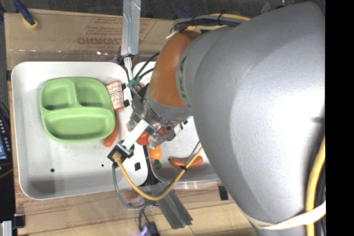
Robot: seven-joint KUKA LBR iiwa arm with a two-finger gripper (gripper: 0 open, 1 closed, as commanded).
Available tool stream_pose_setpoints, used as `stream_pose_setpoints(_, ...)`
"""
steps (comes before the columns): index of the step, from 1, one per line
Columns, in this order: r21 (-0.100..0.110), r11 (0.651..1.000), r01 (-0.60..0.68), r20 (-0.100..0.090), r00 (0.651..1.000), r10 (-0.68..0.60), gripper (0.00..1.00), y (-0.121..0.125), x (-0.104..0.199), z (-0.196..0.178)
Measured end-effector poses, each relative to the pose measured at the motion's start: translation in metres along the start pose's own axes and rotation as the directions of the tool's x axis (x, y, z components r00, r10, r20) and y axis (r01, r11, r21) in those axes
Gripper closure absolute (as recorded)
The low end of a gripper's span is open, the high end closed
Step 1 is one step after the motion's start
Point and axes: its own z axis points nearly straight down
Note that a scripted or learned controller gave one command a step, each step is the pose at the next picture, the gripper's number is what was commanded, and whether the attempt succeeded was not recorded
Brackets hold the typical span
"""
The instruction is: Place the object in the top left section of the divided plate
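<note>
Beside the green divided plate point(77, 109) (left bin point(33, 174)) lies a carrot point(111, 137); gripper point(150, 143) state unclear.

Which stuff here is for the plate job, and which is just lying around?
For the job:
green plate
gripper

Just lying about:
small packet beside the plate
orange stick by the plate's corner
orange piece in the right bin

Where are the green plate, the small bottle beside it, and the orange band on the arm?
plate point(77, 109): camera view, divider ridge at its middle.
bottle point(115, 95): camera view, its label.
orange band point(166, 75): camera view, its curved side.
</note>
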Motion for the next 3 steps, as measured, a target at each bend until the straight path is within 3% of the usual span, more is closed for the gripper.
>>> stream_pose_setpoints(1, -0.001, 0.988, -0.155, -0.003, 0.988, 0.155, 1.0, 0.036, 0.117, -0.064)
stream_pose_setpoints(2, 0.002, 0.999, -0.048, 0.003, 0.999, 0.048, 1.0, 0.037, 0.0, 0.001)
stream_pose_setpoints(3, 0.002, 0.996, -0.089, 0.002, 0.996, 0.089, 1.0, -0.036, 0.004, 0.0)
